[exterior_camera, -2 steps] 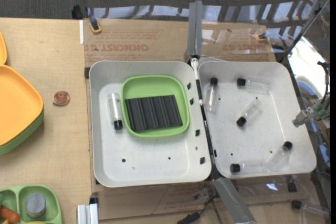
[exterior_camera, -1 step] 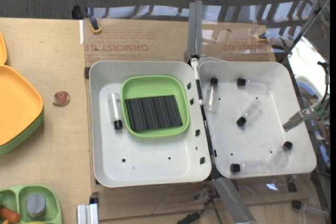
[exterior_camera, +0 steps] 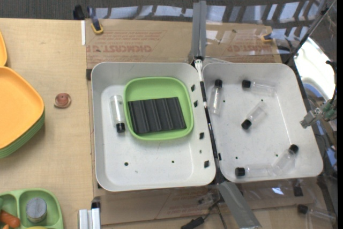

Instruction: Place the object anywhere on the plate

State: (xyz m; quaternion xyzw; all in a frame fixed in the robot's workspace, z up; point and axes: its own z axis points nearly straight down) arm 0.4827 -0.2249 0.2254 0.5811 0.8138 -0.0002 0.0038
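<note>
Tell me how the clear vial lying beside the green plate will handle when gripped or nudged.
The vial lies on its side in the left bin, so it would probably roll if nudged. Its clear, smooth wall looks slippery, so a loose pinch might let it slide. It looks small and thin-walled, likely light; the black cap may offer surer purchase, though that is a guess.

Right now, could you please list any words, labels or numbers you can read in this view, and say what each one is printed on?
"CHEMCEST": my best reading of red print on the cardboard sheet behind the left bin; it appears upside down and blurred, so the spelling is uncertain.
Smaller red print below it and on the cardboard behind the right bin: too blurred to read.
</note>
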